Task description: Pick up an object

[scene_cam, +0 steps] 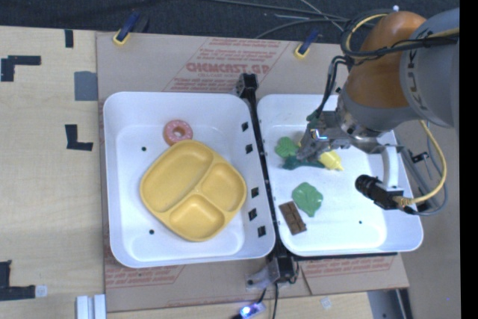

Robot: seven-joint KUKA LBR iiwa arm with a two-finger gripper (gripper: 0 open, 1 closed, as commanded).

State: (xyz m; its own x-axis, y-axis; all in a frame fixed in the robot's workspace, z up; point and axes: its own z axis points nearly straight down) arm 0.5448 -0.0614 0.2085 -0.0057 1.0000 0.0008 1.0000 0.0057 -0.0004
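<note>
In the right bin (388,239), nearest the camera, lie a brown block (293,218) and a green leafy piece (308,198). Farther back, my gripper (312,149) sits low, with a green object (287,149) touching its left side and a yellow one (331,160) just right. I cannot tell its opening.

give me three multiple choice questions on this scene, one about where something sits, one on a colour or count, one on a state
1. Where is the pink doughnut?
A. in the left bin, just above the yellow tray
B. in the right bin, by the brown piece
C. on the cardboard outside both bins

2. How many compartments does the yellow tray have?
A. one
B. three
C. five

3. How does the hand stand?
A. high over the left bin
B. low in the right bin among the green and yellow pieces
C. off the bench

Answers: 1 A, it lies touching the tray's upper rim; 2 B, two ridges split it in three; 3 B, it is down beside the green piece.
</note>
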